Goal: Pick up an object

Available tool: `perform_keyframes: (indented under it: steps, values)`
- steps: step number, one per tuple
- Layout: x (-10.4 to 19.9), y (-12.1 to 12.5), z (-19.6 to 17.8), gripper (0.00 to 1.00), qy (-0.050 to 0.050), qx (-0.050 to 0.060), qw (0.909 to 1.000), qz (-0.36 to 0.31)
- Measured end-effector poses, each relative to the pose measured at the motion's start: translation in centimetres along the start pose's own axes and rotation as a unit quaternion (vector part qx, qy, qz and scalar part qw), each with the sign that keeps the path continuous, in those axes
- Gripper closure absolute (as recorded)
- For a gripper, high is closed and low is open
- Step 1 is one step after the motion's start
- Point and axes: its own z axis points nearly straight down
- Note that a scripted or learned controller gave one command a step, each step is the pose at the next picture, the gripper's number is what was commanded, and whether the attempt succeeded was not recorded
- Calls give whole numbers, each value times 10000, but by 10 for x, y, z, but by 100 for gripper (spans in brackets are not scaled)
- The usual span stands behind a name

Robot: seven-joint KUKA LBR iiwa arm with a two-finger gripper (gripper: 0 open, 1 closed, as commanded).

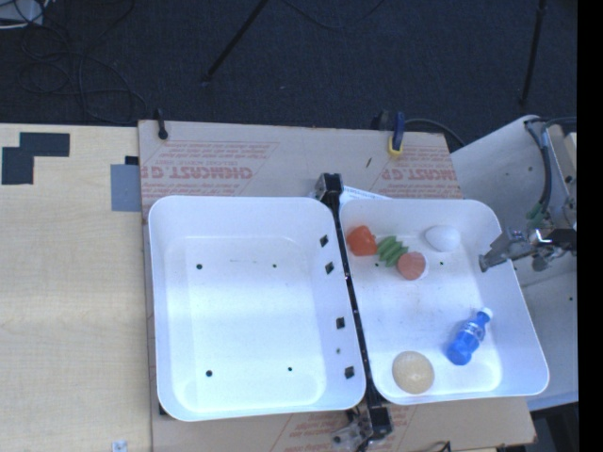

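The right bin (509, 281) holds several small objects. An orange-red piece (362, 241), a green ridged piece (389, 249) and a reddish ball (411, 266) lie close together near its back left. A white rounded object (440, 237) rests further right at the back. A blue bottle (468, 337) lies at the front right, and a beige round object (413, 371) sits near the front wall. My gripper (496, 255) hangs at the bin's right rim, apart from every object and nearest the white one, with nothing seen in it.
The left bin (188, 224) sits beside the right one, with a black divider strip (341, 281) between them. Both rest on a cardboard sheet (236, 163) on the wooden bench. Cables and a yellow clamp (397, 144) lie behind the bins.
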Motion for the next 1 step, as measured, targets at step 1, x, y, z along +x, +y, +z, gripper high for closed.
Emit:
perform_keyframes:
  steps: [1]
  values:
    - [-5,-2,-49,0,-6,-19,10000,-6]
